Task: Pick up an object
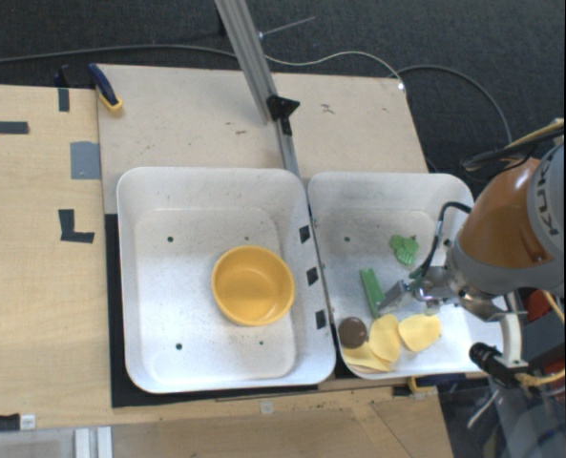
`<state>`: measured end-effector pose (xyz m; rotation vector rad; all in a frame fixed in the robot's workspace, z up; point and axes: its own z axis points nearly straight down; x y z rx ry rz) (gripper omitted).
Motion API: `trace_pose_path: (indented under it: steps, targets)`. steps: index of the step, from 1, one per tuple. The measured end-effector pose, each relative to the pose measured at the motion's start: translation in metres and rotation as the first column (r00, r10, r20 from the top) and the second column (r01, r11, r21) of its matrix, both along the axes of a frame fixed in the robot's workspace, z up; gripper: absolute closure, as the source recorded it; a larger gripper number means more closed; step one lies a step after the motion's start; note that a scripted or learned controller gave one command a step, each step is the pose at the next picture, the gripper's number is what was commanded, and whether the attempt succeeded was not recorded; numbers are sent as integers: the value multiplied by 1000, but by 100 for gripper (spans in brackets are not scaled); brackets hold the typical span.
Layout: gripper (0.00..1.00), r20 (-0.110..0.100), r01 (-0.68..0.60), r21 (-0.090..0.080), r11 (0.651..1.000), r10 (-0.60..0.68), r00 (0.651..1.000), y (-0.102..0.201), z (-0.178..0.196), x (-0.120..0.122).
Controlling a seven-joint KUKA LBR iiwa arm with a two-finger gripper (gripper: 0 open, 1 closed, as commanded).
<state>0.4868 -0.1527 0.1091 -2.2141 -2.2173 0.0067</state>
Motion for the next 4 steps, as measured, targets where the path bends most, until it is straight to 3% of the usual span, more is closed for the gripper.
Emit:
trace_pose_path:
  steps: [1,3,4]
  targets:
    - [100,4,0,-1,1000,0,1000,-1,13,1]
    - [100,12,0,-4,1000,0,1000,-5,118,6]
    - [100,10,0,-3,1000,0,1000,-5,136,7]
